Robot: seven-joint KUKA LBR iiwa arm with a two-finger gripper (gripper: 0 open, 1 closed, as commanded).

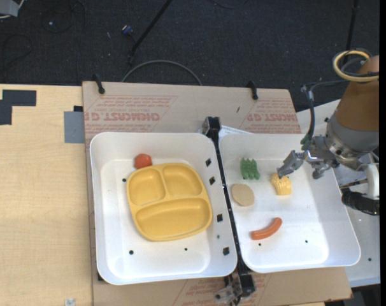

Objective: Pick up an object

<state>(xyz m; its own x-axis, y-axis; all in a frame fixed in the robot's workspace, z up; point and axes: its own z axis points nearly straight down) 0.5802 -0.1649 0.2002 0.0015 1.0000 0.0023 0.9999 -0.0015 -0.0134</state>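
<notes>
- Nearest to the camera is the front rim of the left bin (pixel 161 274), a shallow white bin that stands on a cardboard sheet (pixel 180 110) with red printing.
- Inside this left bin lies a yellow divided plate (pixel 169 201) with three compartments; it is a little rotated and takes most of the bin floor.
- Just behind the plate, at its upper left corner, sits a small red-orange ball (pixel 142 160); it seems to touch the plate's edge, close to the back wall of the bin.
- Between the two bins runs a black divider strip (pixel 222 203) from back to front.
- In the right bin (pixel 311 257), a green ridged toy (pixel 249 168) lies near the back, on the left side.
- Just in front of it lies a flat beige oval piece (pixel 243 194), apart from the green toy.
- More to the front, an orange sausage-shaped toy (pixel 266 229) lies slanted and alone on the white floor.
- To the right of the beige piece is a yellow corn-like toy (pixel 281 184), in the middle of the right bin.
- The gripper (pixel 288 168) hangs just above and beside the yellow toy; its grey fingers look slightly apart and nothing is between them, so it holds no object.
- Behind it, the arm (pixel 355 116) with its orange band comes in from the right edge.
</notes>
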